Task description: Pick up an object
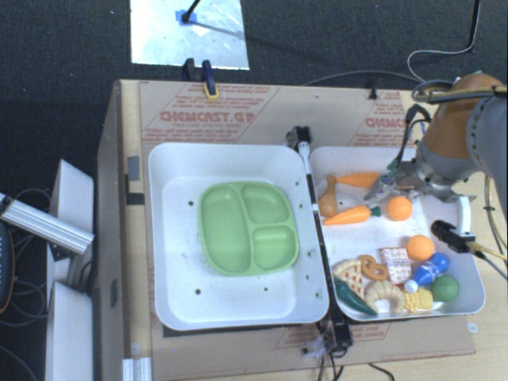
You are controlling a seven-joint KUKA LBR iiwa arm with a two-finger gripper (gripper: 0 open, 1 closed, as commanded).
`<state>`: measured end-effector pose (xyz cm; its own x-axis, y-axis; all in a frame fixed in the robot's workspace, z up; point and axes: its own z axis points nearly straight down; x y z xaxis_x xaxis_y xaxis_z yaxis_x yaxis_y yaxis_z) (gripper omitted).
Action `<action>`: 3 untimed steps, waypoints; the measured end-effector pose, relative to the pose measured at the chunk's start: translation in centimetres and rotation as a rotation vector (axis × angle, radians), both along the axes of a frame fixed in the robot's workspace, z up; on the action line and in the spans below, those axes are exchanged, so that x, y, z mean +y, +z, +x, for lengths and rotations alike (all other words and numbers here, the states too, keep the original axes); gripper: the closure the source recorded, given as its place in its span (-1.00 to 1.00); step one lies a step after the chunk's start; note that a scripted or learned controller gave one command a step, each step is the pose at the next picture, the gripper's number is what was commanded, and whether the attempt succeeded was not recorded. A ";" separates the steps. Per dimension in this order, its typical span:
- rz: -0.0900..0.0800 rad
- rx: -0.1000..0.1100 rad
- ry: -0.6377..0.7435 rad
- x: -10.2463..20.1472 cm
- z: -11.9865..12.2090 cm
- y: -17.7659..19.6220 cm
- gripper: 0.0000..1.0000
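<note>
overhead, the gripper point(390, 182) hangs low in the right bin point(474, 248), its tip between two carrots point(346, 216) and just beside an orange ball point(398, 208); whether it grips anything, i cannot tell. more toy food crowds the bin's near corner. a green divided plate point(248, 227) sits in the left bin point(171, 213).

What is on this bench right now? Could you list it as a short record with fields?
left bin: holds a green divided plate
right bin: holds toy food
near its top: two carrots, an orange ball
near its bottom: a pretzel, a corn cob, a green ball
arm: reaches in from the right, over the right bin
gripper: low, beside the carrots
</note>
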<state>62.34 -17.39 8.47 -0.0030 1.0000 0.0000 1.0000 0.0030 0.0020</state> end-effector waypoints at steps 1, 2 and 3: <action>-0.002 0.001 -0.002 0.8 -4.4 0.8 -1.00; -0.002 0.001 -0.003 -3.2 -11.7 0.0 -1.00; -0.001 -0.002 0.001 -1.8 -1.5 0.7 -1.00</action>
